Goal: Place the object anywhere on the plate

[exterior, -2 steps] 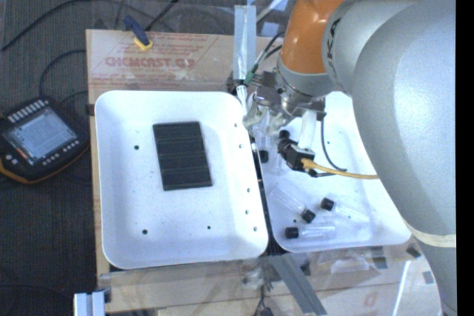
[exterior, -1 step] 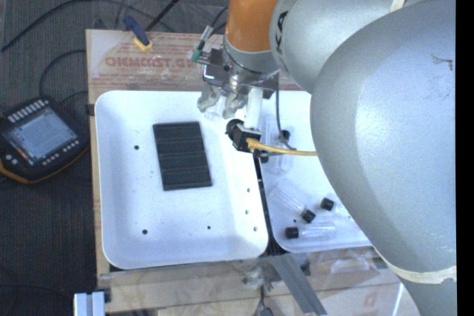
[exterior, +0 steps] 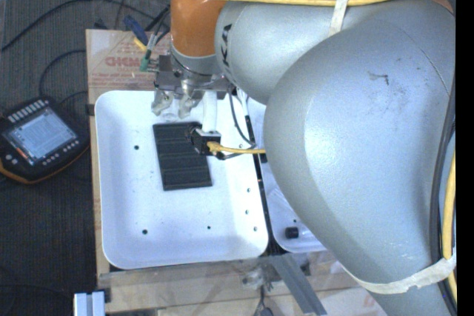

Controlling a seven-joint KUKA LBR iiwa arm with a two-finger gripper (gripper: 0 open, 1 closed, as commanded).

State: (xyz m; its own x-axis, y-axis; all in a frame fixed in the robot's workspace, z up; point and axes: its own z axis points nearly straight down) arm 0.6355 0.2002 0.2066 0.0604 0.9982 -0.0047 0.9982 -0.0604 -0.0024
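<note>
Camera view: gripper point(exterior: 173, 106) sits near left bin point(exterior: 118, 233) far edge, right above dark ribbed slab point(exterior: 181, 155) lying mid-bin. Can't tell jaw state from here. We reckon slab stiff, light, flat; pinch across short edges.

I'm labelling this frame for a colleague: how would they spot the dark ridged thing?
Find the left shallow white bin. In its upper half, just below the gripper, lies a flat black rectangular ridged plate. It is the one large dark shape on the white floor.
</note>
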